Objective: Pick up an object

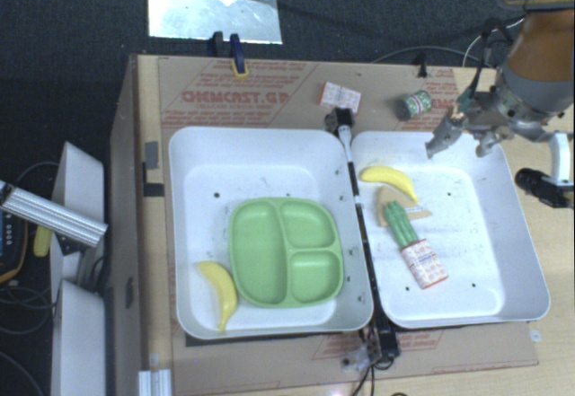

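Camera view looks down on the right bin (503, 233), where the likeliest things to pick lie bunched near its left wall: a yellow banana (388, 177), a green-and-red tube (413, 248) and a pale wedge (392, 202) under them, all loose and reachable from above. Over that bin's far right corner hovers the pincer (463, 136), fingers spread and gripping nothing, well apart from them. The left bin (202, 161) holds a green divided plate (286, 250) and a second banana (219, 292) beside it.
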### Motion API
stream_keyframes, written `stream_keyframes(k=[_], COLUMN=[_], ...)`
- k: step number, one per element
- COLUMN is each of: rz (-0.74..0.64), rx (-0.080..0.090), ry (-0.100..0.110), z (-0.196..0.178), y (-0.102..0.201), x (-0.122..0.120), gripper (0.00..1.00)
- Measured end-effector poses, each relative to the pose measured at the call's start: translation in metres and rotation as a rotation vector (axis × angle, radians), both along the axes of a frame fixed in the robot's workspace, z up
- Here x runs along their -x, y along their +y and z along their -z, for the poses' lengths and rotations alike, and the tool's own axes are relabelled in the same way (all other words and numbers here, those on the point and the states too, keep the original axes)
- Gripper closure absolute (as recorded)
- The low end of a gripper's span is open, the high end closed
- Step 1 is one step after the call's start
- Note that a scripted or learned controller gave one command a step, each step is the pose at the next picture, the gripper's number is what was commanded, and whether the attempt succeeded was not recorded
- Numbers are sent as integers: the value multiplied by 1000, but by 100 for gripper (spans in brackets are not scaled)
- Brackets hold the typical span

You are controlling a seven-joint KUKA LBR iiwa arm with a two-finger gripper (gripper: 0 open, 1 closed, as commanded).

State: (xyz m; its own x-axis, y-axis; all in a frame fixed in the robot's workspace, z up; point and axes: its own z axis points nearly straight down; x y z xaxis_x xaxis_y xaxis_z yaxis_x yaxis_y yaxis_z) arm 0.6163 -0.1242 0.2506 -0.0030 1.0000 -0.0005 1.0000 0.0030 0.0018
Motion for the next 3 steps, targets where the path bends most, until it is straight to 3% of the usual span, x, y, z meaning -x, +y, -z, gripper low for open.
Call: stream_keyframes(k=[1,2,3], rz=[2,0,-3], rx=[-1,-1,-3], ry=[4,-2,16], z=[126,165,166], y=[-9,38,22], x=[29,52,-50], gripper=[0,0,0])
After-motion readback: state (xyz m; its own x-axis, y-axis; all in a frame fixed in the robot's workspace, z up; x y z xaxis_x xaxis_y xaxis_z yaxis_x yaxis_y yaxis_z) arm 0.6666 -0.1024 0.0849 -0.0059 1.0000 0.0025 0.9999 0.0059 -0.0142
